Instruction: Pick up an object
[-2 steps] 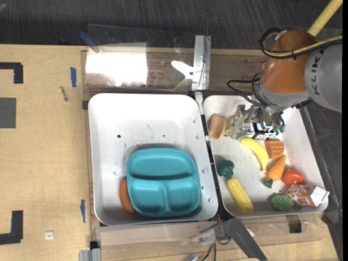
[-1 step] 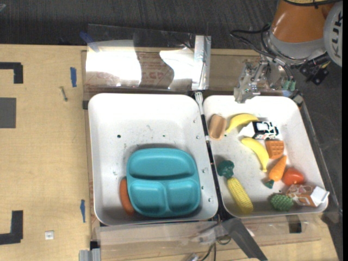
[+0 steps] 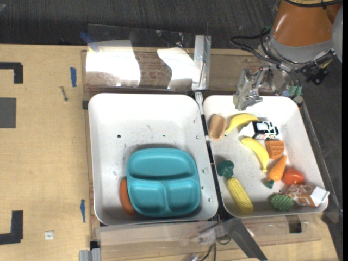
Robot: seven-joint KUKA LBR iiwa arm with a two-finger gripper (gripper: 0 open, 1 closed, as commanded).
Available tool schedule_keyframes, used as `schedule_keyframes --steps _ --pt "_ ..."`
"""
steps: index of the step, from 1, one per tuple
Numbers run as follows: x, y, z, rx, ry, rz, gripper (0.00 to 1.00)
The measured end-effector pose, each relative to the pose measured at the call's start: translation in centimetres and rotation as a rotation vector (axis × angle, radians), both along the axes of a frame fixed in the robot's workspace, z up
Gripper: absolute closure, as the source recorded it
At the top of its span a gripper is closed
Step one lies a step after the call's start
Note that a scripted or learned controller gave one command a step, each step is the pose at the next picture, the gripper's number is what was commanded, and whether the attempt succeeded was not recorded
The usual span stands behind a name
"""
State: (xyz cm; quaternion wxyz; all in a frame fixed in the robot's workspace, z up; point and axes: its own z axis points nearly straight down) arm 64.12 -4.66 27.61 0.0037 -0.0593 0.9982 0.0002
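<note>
My gripper (image 3: 248, 98) hangs over the far edge of the right bin (image 3: 310, 145), its metal fingers (image 3: 242, 98) pointing down with nothing between them. Just below it lie a bread roll (image 3: 217, 126) and a yellow banana (image 3: 240, 121). A second banana (image 3: 258, 150) lies near the bin's middle. Further toward the front sit a corn cob (image 3: 239, 193), a broccoli piece (image 3: 225, 169), a carrot (image 3: 277, 168), a tomato (image 3: 293, 176) and a black and white toy (image 3: 265, 128).
The left bin (image 3: 109, 124) holds a teal divided tray (image 3: 162, 182) with an orange object (image 3: 124, 196) peeking out beneath it. A clear plastic sheet (image 3: 147, 61) stands behind the bins. A green bumpy fruit (image 3: 281, 202) and a wrapped packet (image 3: 305, 195) sit at the right bin's front corner.
</note>
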Motion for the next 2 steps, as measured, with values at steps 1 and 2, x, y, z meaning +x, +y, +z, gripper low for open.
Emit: schedule_keyframes --steps 1,2 --pt "2.7 -1.3 -0.5 -0.002 -0.003 0.222 1.0" --pt "2.9 -1.2 0.9 -0.002 -0.016 0.22 1.0"
